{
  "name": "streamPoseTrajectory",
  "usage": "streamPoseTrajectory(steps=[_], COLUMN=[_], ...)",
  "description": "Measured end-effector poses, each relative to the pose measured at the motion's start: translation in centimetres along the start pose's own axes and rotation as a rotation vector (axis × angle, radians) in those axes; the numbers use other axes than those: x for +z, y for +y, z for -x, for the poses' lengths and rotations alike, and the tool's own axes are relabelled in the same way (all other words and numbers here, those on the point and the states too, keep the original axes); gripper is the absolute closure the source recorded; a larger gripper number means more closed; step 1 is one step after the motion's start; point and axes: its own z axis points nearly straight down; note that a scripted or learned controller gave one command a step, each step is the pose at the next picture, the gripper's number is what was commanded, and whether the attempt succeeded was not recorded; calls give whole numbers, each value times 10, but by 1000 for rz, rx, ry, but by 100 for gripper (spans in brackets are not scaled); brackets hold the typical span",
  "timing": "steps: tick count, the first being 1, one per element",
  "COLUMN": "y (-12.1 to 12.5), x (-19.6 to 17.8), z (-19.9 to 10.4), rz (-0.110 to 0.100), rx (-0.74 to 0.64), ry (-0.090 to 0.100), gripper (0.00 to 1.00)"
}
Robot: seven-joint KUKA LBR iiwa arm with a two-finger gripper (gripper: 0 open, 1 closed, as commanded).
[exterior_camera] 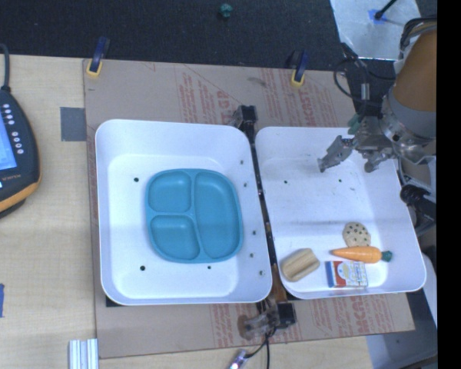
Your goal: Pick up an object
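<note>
My gripper (352,157) hangs over the far right part of the right bin (307,198), its fingers spread open with nothing between them. At the near end of that bin lie a cookie (356,233), an orange carrot (356,254), a tan bread roll (300,264) and a small red-and-white carton (346,274). These objects lie well nearer the camera than the gripper and apart from it. The left bin (115,206) holds a blue divided plate (194,214).
A handheld pendant with a screen (4,152) lies at the bench's left edge. Two clamps (97,56) (297,68) hold the cardboard sheet at the back. A black bracket (247,116) sits between the bins at the far side.
</note>
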Motion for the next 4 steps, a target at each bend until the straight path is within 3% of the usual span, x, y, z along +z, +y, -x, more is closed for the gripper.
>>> streamPoseTrajectory(steps=[1,2,3,4], y=[-11,-94,-80,-45], x=[134,4,97,156], z=[31,40,53,82], rz=[-2,3,-1,0], rx=[0,2,0,0], ry=[-1,-1,0,-1], gripper=[0,0,0,0])
